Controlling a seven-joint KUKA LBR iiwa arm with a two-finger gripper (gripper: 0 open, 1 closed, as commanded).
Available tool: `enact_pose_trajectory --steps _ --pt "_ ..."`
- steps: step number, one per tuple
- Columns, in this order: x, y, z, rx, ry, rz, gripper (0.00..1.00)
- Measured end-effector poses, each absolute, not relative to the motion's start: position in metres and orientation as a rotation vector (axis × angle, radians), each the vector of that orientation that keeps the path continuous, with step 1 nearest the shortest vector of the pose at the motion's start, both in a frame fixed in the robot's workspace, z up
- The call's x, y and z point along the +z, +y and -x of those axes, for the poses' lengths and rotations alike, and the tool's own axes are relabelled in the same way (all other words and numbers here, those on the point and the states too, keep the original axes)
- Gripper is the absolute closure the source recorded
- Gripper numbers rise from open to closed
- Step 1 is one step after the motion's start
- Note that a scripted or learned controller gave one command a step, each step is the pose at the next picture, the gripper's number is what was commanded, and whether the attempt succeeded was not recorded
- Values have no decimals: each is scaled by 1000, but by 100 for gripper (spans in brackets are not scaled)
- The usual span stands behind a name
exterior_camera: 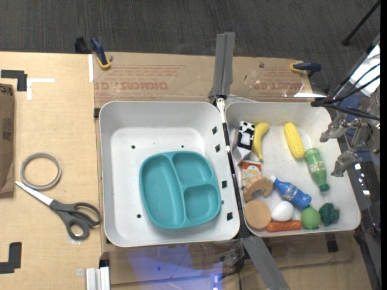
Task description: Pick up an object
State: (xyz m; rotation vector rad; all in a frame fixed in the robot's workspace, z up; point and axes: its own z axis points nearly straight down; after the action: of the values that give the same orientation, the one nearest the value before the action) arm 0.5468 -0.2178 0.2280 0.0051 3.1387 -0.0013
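The right bin (275,112) holds several toy foods. A yellow banana (260,139) and a corn cob (294,140) lie toward its back, with a black-and-white cube (245,134) beside the banana. A green bottle (315,168) lies near the right wall and a blue bottle (291,192) in the middle. Along the front sit a brown disc (257,214), a white egg (282,211), an orange carrot (284,226), a lime (310,217) and a dark green piece (329,213). My gripper (337,148) hangs over the bin's right edge, open, with nothing between its fingers, just right of the green bottle.
A teal divided plate (180,189) lies in the left bin (115,162). A small carton (250,174) and a tan ring-shaped toy (260,186) sit by the divider. On the bench at left lie scissors (66,210) and a tape roll (40,170).
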Motion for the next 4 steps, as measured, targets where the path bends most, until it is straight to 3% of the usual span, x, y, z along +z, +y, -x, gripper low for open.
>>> enact_pose_trajectory --steps 1,2,3,4 --pt "92 -221 -547 -2 3138 31 0" --pt "93 -149 -491 0 3134 145 0" --pt "96 -118 -489 -9 3098 396 0" --pt "170 -144 -566 -2 3136 -77 0"
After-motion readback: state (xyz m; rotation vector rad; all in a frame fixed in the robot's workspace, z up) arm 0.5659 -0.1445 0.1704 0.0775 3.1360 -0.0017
